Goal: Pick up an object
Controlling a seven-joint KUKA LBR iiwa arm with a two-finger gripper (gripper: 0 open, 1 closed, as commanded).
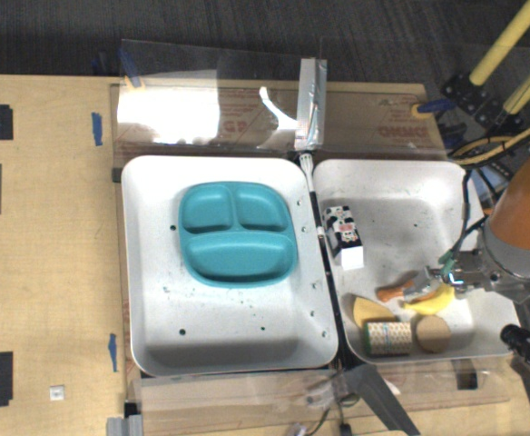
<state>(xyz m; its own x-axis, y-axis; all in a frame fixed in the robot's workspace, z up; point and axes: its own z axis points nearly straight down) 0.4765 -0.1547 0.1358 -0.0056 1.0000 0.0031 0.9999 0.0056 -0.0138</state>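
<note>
My gripper (436, 280) is low in the right bin (401, 189), near its front right part, with the grey arm and its orange band (526, 214) coming in from the right. It hangs right over an orange carrot-like piece (394, 291) and a yellow banana-shaped piece (428, 300), touching or nearly touching them. Just in front lie a yellow wedge (368, 311), a patterned roll (388, 337) and a brown round object (433, 333). A black-and-white small box (339, 226) with a white block (351, 259) lies at the bin's left side.
The left bin (156, 307) holds a teal divided plate (238, 232) at its middle. A clear panel and metal post (310, 107) stand behind the bins. Yellow-handled gear and cables (501, 53) sit at the back right.
</note>
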